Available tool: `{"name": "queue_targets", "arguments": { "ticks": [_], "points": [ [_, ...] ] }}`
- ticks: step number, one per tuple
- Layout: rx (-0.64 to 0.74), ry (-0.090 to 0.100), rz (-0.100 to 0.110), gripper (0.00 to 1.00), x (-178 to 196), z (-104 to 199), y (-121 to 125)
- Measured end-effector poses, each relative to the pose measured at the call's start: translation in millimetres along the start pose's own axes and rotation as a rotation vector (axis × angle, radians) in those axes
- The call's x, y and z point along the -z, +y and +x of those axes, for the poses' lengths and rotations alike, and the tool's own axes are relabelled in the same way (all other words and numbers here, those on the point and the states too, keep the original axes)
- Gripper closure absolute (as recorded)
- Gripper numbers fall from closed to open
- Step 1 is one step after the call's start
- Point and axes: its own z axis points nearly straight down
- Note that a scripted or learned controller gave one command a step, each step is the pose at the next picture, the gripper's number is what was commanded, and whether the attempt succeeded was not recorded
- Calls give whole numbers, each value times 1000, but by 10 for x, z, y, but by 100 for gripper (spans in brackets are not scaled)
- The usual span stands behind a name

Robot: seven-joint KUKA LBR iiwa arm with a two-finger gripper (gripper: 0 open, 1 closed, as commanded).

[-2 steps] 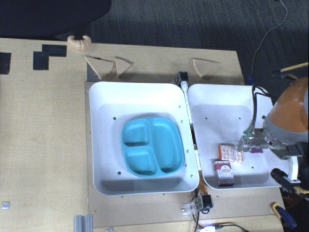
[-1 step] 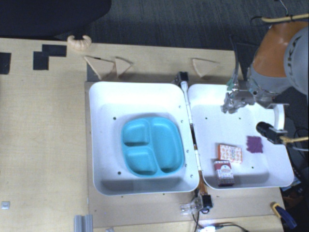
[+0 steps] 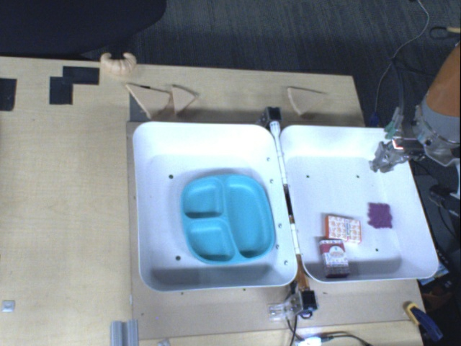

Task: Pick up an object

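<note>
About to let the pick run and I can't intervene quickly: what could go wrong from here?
The patterned box and the dark red box lie touching, so a grasp may catch both or push one aside. The purple piece looks flat and hard to pinch. The end effector sits near the right bin's rim and could clip it.

Glossy blue plastic tray (image 3: 229, 218) in a smooth white plastic bin (image 3: 151, 193); matt pale wooden bench (image 3: 65, 215).

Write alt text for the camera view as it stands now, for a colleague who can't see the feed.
The gripper hangs over the upper right edge of the right bin, apart from the three things near that bin's lower edge: a purple piece, a patterned card box and a dark red box. The left bin holds a blue divided tray.
</note>
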Motion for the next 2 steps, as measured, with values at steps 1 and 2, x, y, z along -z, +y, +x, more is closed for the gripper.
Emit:
{"name": "queue_targets", "arguments": {
  "ticks": [1,2],
  "points": [
    [2,1,0,0,-1,11,3],
    [2,0,-2,0,-1320,-136,258]
  ]
}}
